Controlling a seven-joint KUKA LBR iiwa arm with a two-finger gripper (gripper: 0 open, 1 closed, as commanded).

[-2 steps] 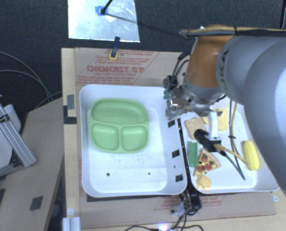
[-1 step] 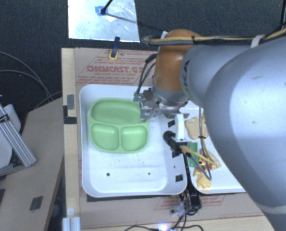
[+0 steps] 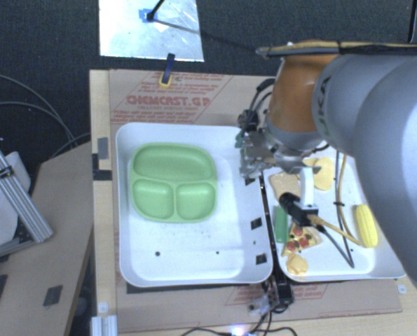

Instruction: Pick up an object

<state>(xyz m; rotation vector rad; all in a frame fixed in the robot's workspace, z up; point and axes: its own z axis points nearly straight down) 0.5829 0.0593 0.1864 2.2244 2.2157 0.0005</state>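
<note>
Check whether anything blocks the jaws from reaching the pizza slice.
Nothing visible does. The jaws hang over the bins' shared edge; the pizza slice lies farther down, a green stick beside it.

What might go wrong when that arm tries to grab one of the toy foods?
The gripper sits about over the right bin's inner wall, so it may hit the rim instead of a toy. The pizza slice and green stick lie close together; closing there might catch both or push one aside.
</note>
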